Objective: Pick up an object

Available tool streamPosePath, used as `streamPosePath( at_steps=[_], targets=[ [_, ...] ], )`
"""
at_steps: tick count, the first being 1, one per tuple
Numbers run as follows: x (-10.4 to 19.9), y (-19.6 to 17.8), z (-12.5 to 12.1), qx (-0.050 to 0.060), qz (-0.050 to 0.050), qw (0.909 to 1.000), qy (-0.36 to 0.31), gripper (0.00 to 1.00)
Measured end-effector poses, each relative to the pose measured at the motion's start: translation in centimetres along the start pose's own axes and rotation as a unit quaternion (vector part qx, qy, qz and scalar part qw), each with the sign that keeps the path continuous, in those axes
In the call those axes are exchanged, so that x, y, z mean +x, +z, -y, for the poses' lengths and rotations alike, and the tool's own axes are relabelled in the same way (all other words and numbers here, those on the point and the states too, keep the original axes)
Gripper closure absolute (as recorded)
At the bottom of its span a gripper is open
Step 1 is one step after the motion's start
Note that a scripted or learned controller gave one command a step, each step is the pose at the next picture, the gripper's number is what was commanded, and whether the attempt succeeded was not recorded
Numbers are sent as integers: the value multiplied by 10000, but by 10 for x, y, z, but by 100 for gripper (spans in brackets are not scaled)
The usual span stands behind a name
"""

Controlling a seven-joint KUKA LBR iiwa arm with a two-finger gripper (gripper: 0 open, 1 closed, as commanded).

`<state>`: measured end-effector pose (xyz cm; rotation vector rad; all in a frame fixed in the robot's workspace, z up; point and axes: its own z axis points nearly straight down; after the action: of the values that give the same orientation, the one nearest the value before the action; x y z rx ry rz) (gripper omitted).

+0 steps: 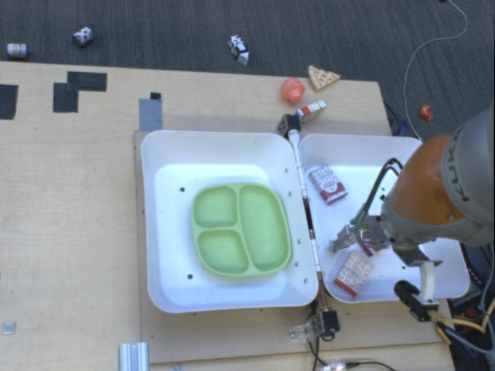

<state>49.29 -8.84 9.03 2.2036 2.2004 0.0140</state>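
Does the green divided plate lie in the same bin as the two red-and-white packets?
No: the green divided plate lies in the left bin, while both red-and-white packets lie in the right bin.

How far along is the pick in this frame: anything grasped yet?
Done: the arm has reached into the right bin, and its pincer sits low over the items there. In hand: nothing visibly; the pincer is just above the red-and-white packet, and whether it grips is unclear. The other packet lies untouched further back. Left: securing an item and lifting it. The green divided plate sits in the left bin.
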Motion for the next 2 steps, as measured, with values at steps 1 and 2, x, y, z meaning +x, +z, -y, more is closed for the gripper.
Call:
streamPosePath(
  at_steps=[1, 2],
  targets=[
    [-1, -12, -3, -34, 6, 10000, -6, 100],
    [0, -12, -3, -31, 5, 10000, -3, 0]
  ],
)
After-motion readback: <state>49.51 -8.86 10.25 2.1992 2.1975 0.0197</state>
